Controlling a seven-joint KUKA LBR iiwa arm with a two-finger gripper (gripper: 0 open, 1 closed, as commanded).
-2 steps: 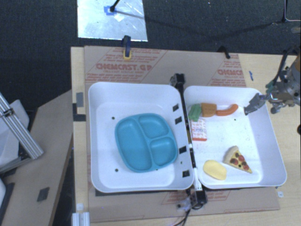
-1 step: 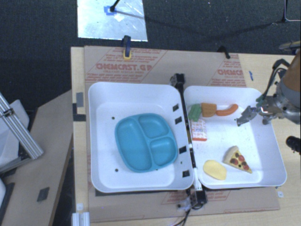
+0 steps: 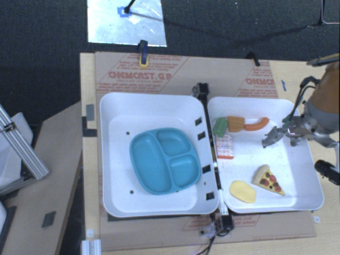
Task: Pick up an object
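Observation:
The right bin holds a toy carrot with a green top, an orange-red sausage, a small red-and-white packet, a pizza slice and a yellow oval piece. My gripper hangs over the right bin's upper right part, to the right of the sausage and above the pizza slice. Its dark fingers point left and nothing shows between them.
The left bin holds a blue divided plate. A black clip strip runs between the two bins. The arm's grey body and orange band fill the right edge above the right bin.

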